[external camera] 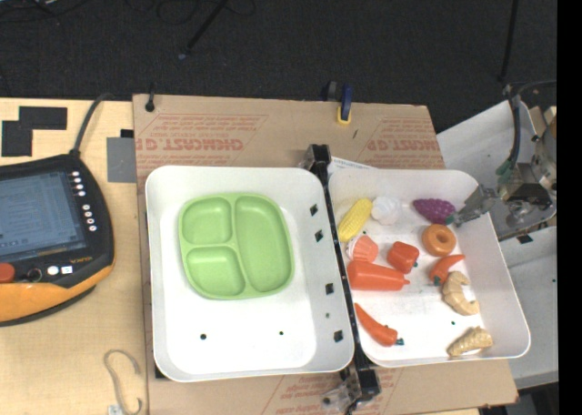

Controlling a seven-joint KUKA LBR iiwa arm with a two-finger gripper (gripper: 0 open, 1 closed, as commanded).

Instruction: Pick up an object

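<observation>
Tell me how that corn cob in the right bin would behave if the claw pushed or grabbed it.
The corn cob looks rounded and tapered, so it would probably roll sideways. It seems like smooth toy plastic, likely light, stiff and a bit slippery. It lies against the bin's divider, which may block a grip.

Light falls evenly from above, bright on the two white bins [236, 349] and soft on the cardboard under them. The bin walls come close to washing out, yet the green tray [236, 245] and the toy food keep full colour. Shadows are short and faint, tucked close under each piece. The dark floor behind the counter [55, 349] swallows detail, its cables barely readable. The frame is slightly soft and grainy overall; the arm parts at the right edge look smeared.
</observation>
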